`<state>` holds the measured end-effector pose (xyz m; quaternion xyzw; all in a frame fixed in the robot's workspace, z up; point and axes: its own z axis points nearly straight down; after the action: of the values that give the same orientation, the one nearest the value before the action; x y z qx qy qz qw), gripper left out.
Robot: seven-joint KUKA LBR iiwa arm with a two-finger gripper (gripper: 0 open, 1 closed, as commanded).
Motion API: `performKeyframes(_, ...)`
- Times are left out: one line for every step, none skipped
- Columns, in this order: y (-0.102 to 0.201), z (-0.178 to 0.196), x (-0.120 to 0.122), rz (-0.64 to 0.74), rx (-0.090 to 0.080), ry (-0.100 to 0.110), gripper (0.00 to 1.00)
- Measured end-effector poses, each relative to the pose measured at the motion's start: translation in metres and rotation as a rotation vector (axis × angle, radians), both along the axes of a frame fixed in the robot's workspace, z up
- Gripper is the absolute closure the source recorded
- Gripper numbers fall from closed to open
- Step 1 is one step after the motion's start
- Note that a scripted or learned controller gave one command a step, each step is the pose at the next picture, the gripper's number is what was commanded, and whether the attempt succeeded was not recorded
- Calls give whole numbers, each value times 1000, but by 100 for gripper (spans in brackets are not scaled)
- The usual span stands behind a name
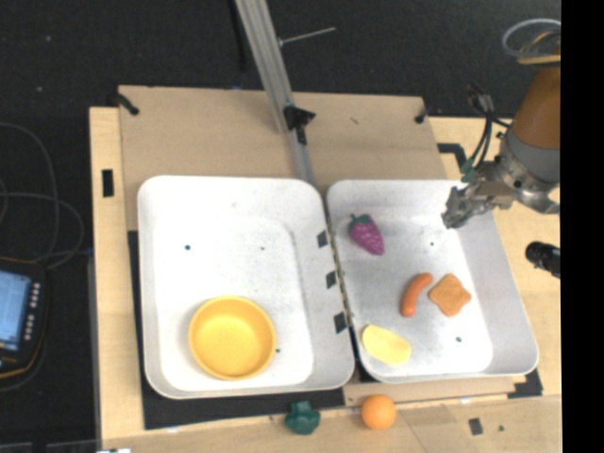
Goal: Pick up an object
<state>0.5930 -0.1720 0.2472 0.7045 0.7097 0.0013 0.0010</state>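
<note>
The wooden counter carried two shallow white plastic bins side by side. The left bin held a round yellow plastic bowl toward its seven o'clock corner. The right bin held the small toys. Above its two o'clock corner hung the grey arm with the orange band, its dark gripper low over the rim; whether the fingers stood open or closed I could not tell, and nothing showed between them.

Inside the right bin, a pale yellow lemon-shaped toy lay at seven o'clock, an orange square of toy bread at four o'clock, an orange toy sausage just beside it toward the centre, and a purple toy grape bunch at ten o'clock. In front of the bins lay a small orange ball and a green toy.

The sausage looked the likeliest pick: light, probably hard, smooth plastic, apt to roll or slip, so best pinched across its narrow middle.
</note>
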Motion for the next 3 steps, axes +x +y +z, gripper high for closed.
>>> performKeyframes(52, -9, 20, 0, 0, 1, 100)
performKeyframes(106, -8, 40, -5, -1, 2, 100)
performKeyframes(146, -6, 51, -2, 0, 1, 100)
